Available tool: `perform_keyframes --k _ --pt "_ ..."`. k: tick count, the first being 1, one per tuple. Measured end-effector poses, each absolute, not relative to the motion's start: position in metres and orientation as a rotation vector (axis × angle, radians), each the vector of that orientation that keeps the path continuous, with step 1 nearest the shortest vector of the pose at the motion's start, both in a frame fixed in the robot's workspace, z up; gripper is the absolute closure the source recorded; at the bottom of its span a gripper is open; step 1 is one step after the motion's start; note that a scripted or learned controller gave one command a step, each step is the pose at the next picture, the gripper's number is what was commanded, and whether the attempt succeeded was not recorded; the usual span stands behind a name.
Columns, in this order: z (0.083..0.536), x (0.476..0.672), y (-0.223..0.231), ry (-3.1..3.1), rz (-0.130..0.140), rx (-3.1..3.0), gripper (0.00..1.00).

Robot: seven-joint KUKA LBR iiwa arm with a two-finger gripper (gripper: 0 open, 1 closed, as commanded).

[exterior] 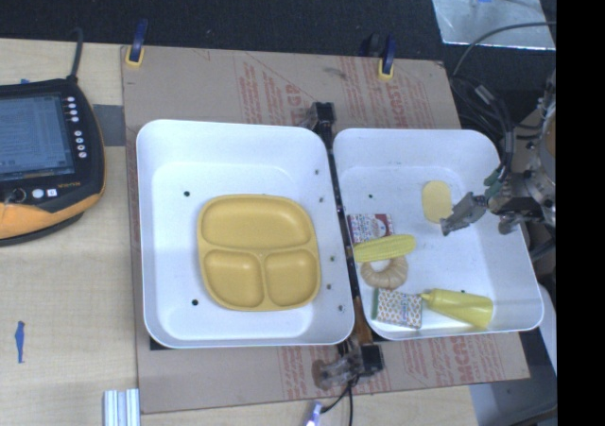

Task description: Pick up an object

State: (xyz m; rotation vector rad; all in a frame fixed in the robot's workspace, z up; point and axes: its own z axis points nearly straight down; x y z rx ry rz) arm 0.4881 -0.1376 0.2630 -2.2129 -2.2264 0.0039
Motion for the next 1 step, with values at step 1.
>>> perform_keyframes --k 1 --pt "0.1718 0.5309 -0.1725 -2.225 0.007 -2.214 0.00"
